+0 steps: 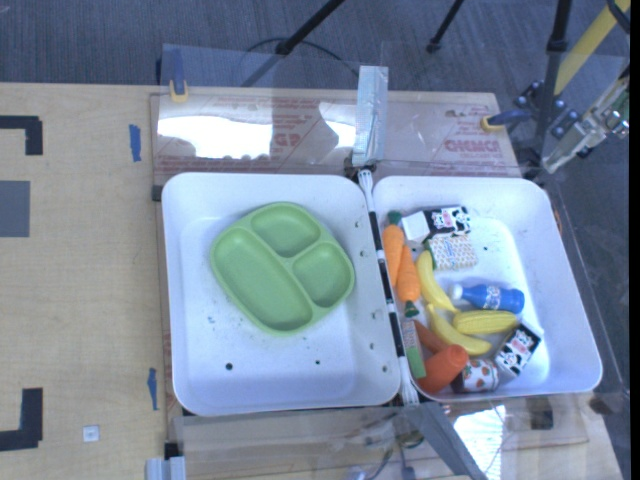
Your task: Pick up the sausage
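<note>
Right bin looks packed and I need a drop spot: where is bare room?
Right bin: bare floor along its far-right side, beyond the blue bottle and cow-print carton. Its left half is crowded. Left bin: open floor below and around the green plate.

occluded: sausage (432, 340) under banana (440, 298) | cut off: yellow stand (590, 23) at top edge

A robotics lab: a plywood desk (80, 268) marked with black tape, clear acrylic guard panels (260, 118), tripod legs (330, 8) on grey carpet (100, 18), two white bins (190, 368).
</note>
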`<state>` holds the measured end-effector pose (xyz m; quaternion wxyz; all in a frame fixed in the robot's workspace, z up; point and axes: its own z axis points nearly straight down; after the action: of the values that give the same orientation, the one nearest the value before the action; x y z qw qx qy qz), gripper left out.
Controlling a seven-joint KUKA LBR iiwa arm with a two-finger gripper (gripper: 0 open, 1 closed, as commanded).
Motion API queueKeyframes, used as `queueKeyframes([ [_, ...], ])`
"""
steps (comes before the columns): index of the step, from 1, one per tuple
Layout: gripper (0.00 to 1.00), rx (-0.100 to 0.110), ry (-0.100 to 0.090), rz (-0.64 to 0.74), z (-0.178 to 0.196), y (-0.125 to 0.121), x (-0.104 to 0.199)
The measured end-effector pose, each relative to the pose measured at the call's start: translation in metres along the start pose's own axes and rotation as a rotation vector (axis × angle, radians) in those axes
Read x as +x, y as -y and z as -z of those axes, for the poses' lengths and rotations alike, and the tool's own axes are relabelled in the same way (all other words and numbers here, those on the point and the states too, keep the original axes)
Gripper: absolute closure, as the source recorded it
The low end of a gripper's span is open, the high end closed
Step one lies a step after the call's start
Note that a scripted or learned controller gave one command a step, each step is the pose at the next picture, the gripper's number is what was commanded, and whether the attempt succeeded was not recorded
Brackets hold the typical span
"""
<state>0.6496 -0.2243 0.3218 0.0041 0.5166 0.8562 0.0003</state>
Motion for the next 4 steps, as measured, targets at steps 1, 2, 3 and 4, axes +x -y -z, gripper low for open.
queueKeyframes([
  [1, 0.00, -0.002, 0.001, 0.243, 0.001, -0.018, -0.007],
  [2, 0.00, -0.002, 0.001, 0.243, 0.001, -0.018, -0.007],
  [3, 0.00, -0.003, 0.002, 0.449, 0.047, -0.005, -0.001],
  [4, 0.00, 0.000, -0.006, 0.773, 0.025, 0.000, 0.002],
])
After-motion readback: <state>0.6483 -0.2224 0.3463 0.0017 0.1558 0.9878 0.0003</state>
